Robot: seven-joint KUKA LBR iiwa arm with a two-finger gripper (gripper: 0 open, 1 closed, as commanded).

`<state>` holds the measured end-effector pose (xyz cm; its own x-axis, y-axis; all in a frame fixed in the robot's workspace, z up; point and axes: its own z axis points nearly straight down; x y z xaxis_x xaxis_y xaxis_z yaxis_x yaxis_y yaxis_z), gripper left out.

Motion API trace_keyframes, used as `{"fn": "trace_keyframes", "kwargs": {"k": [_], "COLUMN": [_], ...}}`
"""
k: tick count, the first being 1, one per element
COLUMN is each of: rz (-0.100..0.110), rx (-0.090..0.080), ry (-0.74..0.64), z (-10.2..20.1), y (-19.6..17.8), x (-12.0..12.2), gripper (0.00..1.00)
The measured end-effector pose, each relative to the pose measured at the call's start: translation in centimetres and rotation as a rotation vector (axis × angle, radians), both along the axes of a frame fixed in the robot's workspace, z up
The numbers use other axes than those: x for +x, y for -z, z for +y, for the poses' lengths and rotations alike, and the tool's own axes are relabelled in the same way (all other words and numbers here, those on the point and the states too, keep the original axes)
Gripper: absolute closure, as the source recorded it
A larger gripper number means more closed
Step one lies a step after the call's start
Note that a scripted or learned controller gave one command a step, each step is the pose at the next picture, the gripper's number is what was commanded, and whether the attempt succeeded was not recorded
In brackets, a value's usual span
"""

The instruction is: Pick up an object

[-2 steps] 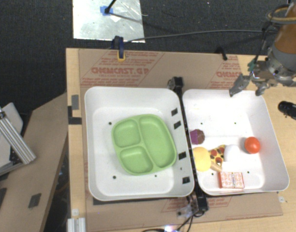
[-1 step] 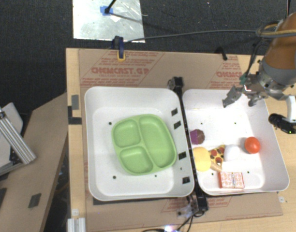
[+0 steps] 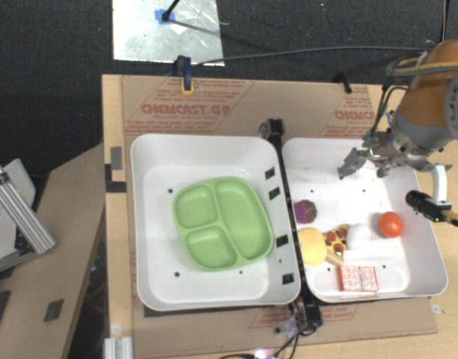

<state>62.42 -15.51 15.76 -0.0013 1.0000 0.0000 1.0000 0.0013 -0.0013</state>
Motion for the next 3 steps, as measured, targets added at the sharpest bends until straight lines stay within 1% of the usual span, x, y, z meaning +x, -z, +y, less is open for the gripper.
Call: {"fn": "trace_keyframes", "kwargs": {"k": [1, 2, 3], "rz": [-0.001, -0.007, -0.007], "rx": [-0.001, -0.001, -0.002], "ry": [0.0, 0.0, 0.001], "z": [-0.5, -0.5, -1.2], "y": [4.3, 2.9, -2.0], "x": [-0.3, -0.1, -0.6], "gripper": [0.0, 1.0, 1.0]}}
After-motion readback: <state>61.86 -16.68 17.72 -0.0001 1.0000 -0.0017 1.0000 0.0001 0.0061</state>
